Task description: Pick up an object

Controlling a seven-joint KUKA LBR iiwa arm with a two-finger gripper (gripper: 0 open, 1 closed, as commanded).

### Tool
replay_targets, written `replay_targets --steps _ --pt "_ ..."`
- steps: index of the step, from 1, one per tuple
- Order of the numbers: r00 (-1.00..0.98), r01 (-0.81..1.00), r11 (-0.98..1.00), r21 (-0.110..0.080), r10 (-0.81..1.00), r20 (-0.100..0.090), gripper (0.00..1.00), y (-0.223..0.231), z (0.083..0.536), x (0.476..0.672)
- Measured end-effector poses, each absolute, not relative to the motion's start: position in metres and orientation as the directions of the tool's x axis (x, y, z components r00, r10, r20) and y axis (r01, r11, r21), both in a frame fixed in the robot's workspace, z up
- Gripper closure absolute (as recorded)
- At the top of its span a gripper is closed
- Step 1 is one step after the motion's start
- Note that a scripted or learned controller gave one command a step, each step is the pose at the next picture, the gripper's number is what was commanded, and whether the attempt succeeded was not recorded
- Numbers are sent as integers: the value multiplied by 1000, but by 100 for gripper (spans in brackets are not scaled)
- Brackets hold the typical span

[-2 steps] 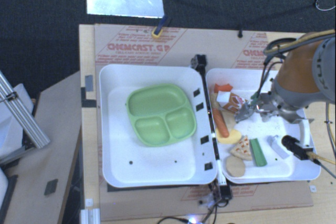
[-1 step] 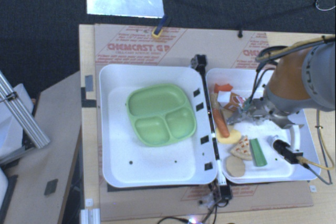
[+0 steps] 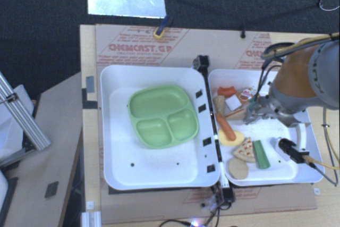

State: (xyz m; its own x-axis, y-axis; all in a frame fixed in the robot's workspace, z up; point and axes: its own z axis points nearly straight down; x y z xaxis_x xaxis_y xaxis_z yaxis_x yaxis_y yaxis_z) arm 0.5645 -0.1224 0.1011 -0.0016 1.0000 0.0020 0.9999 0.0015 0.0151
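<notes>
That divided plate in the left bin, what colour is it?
Light green all over, with three compartments. The divided plate shows plainly in the camera view from above.

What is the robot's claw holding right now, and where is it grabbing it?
It cannot be told. The gripper sits low in the right bin among the toy food, but nothing shows between its fingertips.

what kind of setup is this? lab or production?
Most likely a robot lab test bench, not production. A grey arm reaches over two white bins: one holds a green divided plate, the other toy food such as a carrot and pizza slice. Loose cables trail across the bench.
</notes>
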Motion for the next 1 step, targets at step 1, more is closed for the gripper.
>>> replay_targets --steps 1 --pt "-5 1000 5 6 1000 -1 100 -122 153 576"
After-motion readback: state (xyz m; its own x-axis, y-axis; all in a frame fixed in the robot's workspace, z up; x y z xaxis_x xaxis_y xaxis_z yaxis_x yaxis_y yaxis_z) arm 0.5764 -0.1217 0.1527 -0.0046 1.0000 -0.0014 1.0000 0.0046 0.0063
